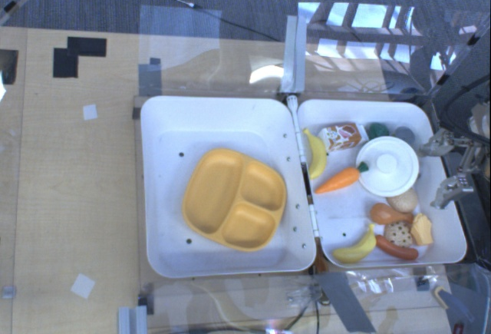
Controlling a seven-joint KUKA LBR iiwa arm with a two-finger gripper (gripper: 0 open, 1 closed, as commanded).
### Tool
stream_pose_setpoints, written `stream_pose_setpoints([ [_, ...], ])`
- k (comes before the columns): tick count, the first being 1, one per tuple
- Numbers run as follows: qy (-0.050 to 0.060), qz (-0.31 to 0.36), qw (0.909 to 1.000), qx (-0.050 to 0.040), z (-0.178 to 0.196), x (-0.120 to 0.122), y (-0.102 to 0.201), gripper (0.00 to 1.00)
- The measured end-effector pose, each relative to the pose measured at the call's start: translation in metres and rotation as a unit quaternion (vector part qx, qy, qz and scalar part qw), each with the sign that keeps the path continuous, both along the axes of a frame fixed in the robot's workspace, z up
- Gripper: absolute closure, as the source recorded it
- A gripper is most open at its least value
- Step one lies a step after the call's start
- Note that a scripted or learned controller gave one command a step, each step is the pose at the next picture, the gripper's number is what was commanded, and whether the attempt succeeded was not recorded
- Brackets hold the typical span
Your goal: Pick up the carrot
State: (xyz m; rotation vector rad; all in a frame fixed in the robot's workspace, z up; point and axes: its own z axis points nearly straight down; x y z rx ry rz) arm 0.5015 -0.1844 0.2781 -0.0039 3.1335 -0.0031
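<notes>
Two shallow white plastic bins sit side by side on the pale wooden bench (69, 194), their rims touching along the middle. The left bin (165, 171) holds one thing – a yellow plastic tray with rounded corners (234, 198), moulded into three compartments and lying at a slight tilt.

The right bin (441, 252) holds the rest, all smooth toy foods. There are two curved yellow bananas: one upright banana (314, 154) against the dividing rim, one lower banana (355, 248) near the front wall. One orange tapered carrot with a small green top (339, 180) lies near the bin's centre, just right of the upright banana, its green end touching the round white lid-like dish (389, 165). Behind them is one small packet with a brown and white label (342, 136) and one dark green rounded piece (377, 130). Towards the front right cluster one orange-brown drumstick shape (390, 213), one speckled round cookie (397, 233), one red sausage (397, 249) and one pale yellow wedge (422, 230).

The metal two-finger gripper (454, 169) sits at the right bin's right edge, well apart from the carrot – whether its fingers are spread or closed, I cannot tell
</notes>
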Motion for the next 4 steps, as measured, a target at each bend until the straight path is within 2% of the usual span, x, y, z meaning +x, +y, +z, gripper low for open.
stream_pose_setpoints([
  [1, 0.006, 0.038, 0.9993, 0.0025, -0.161, -0.012, 0.044, 0.00],
  [2, 0.002, -0.151, 0.9886, 0.0027, -0.180, 0.004, 0.097, 0.00],
  [3, 0.006, -0.253, 0.9673, 0.0024, -0.184, 0.084, 0.101, 0.00],
  [4, -0.004, -0.311, 0.9504, 0.0048, -0.087, 0.137, 0.128, 0.00],
])
